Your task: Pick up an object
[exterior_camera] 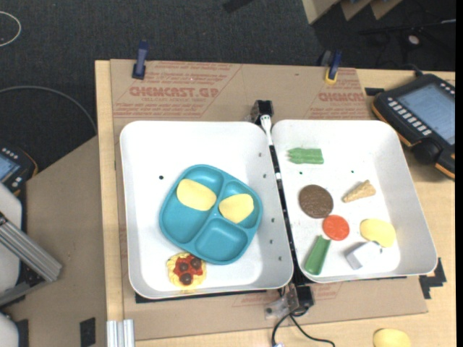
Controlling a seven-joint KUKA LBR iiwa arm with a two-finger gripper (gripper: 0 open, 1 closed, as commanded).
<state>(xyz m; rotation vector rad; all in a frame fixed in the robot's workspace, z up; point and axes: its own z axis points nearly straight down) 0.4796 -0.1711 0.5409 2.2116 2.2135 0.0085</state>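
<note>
The left bin (145, 194) holds a blue divided plate (210, 215) with two yellow pieces (196, 193) (236, 207) in its upper compartments. A small pizza-like toy (186, 269) with red dots lies at the bin's front. In the right bin (383, 150) lie a green ridged piece (304, 155), a brown round disc (316, 200), a tan wedge (359, 191), a red-orange round piece (336, 228), a yellow lemon-like piece (377, 231), a green stick (317, 255) and a small grey block (354, 256).
A black hand-held pendant (423, 114) lies at the right beyond the right bin. Blue and yellow clamps (140, 60) (332, 65) hold the cardboard sheet at the back. A yellow object (391, 337) sits on the bench near the front right corner.
</note>
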